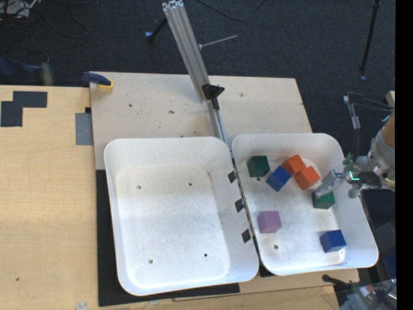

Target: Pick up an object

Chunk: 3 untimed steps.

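Bench (258, 105): pale board bearing the two bins; a slanted aluminium rail (187, 44) rises from its far edge.
Bins: two, shallow and white, side by side. The left bin (129, 173) has only dark specks on its floor; the right bin (290, 263) holds all the blocks.
Blocks, counted: seven in the right bin. Two orange blocks (301, 170) touching each other; two blue, one blue block (278, 178) just beside the orange pair, the other blue block (333, 240) near the front right corner; two green, one green block (258, 166) toward the far left, the other green block (324, 199) by the right wall; one purple block (269, 221) near the divider.
Writing: none readable.
Arm: enters from the right over the right bin's rim.
Gripper (328, 186): just above the right-hand green block, beside the orange pair; whether it is spread or clenched, I cannot tell.
Clips (238, 205): three small black ones along the seam between the bins.
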Each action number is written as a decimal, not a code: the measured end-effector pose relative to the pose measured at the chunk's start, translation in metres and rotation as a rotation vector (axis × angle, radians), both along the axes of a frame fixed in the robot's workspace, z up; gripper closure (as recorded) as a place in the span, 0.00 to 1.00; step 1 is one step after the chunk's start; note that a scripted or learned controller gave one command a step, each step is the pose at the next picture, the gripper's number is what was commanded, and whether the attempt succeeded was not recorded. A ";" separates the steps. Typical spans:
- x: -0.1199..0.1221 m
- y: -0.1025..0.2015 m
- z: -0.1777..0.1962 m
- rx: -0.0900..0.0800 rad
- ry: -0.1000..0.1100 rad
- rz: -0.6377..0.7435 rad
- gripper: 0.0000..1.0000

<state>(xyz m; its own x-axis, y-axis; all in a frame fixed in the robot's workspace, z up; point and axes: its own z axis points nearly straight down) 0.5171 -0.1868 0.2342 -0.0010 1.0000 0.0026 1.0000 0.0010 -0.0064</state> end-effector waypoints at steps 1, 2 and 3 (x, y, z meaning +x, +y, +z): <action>0.001 -0.001 0.001 -0.001 -0.004 -0.002 0.00; -0.009 0.006 -0.051 0.000 0.002 -0.002 0.00; -0.010 0.001 -0.096 0.000 0.002 -0.003 0.00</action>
